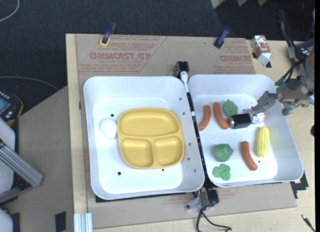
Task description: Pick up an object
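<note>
My gripper (261,107) reaches in from the right edge and sits low over the upper part of the right bin (287,141). I cannot tell how my fingers stand; they merge with the dark parts beneath them. Just beside my gripper lies a black cylinder (240,121) on its side, with a small white die (257,119) touching or nearly touching its right end. A bushy green vegetable piece (230,107) lies above the cylinder. Two orange sausages lie left of it: one (204,117) near the bin's left wall, the other (220,115) between that one and the cylinder. A yellow corn cob (262,141) stands lengthwise near the right wall. A third sausage (248,155) lies just left of the cob, tilted. A green pepper (223,151) and a green broccoli piece (221,171) occupy the lower left area of this bin. The left bin (100,166) holds a yellow divided tray (149,137) with three compartments, and a white egg (108,128) lies just beside the tray's left rim.
</note>
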Available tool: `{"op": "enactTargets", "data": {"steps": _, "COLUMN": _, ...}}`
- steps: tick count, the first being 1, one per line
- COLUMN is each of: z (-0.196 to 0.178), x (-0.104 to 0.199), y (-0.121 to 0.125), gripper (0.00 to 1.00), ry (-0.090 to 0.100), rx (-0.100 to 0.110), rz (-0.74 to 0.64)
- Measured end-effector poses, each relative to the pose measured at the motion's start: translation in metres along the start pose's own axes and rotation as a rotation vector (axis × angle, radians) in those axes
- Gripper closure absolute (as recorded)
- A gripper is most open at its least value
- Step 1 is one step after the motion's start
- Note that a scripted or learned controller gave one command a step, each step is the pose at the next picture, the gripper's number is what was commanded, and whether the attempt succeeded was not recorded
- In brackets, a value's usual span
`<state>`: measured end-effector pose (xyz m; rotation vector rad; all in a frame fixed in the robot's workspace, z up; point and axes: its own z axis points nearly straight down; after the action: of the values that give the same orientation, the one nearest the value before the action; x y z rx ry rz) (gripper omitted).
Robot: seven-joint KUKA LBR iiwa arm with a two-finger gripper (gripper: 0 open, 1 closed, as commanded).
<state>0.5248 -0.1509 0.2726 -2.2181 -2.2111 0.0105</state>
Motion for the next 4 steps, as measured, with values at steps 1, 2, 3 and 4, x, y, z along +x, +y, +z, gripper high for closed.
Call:
{"op": "enactTargets", "data": {"steps": 1, "z": -0.006, "x": 0.000, "y": 0.002, "gripper": 0.00, "ry": -0.002, "rx": -0.012, "rz": -0.003}}
{"op": "enactTargets", "data": {"steps": 2, "z": 0.056, "x": -0.004, "y": 0.001, "gripper": 0.00, "ry": 0.000, "rx": -0.006, "rz": -0.002}}
{"op": "enactTargets", "data": {"steps": 3, "z": 0.101, "x": -0.007, "y": -0.004, "gripper": 0.00, "ry": 0.000, "rx": -0.005, "rz": -0.002}}
{"op": "enactTargets", "data": {"steps": 4, "z": 0.156, "x": -0.004, "y": -0.015, "gripper": 0.00, "ry": 0.001, "rx": -0.003, "rz": -0.002}}
